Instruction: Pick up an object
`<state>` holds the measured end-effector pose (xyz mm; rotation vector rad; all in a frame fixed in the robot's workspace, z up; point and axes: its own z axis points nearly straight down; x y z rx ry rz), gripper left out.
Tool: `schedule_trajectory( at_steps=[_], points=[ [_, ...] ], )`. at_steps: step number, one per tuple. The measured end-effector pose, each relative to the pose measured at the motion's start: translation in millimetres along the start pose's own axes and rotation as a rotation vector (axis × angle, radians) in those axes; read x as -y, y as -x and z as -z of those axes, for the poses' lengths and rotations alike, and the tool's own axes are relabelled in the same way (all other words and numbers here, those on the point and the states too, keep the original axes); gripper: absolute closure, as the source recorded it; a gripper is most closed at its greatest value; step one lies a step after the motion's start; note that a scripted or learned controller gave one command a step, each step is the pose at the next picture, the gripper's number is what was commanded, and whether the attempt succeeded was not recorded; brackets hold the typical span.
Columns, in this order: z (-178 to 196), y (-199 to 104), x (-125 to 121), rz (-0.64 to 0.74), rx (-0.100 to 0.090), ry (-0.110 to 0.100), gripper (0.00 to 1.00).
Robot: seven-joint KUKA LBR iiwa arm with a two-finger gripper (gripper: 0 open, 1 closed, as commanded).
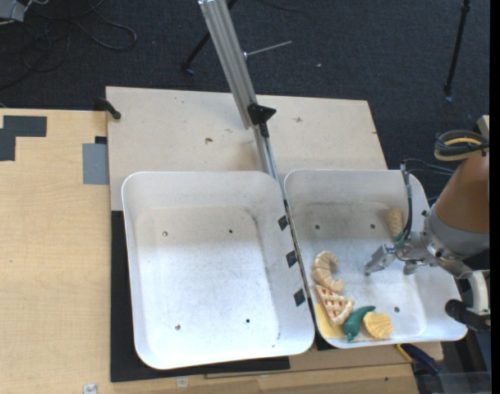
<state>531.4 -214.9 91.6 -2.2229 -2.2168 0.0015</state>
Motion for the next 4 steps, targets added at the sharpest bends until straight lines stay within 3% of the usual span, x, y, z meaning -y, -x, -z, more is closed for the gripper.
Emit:
schedule_trajectory(
  at_steps=[1,4],
  points=[
    [10,1,0,-0.004,-0.001,0.000,1.00],
    [181,2,-4,0.005,0.003,0.006,1.00]
  ],
)
